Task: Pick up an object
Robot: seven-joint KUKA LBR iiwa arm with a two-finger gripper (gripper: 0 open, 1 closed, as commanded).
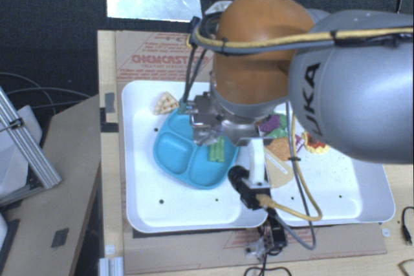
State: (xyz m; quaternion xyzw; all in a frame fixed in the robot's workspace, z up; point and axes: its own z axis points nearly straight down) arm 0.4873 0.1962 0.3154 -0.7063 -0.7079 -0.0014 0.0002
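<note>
While a waffle-like tan wedge (166, 103) lies far left in the left white bin (139, 203), the blue divided plastic tray (184, 155) and green piece (217, 150) sit beneath the gripper (217, 139); its grasp cannot be judged, so nothing looks lifted yet.

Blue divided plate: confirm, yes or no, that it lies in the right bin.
No. The blue divided plate lies in the left bin, with a green piece resting on its right part.
</note>
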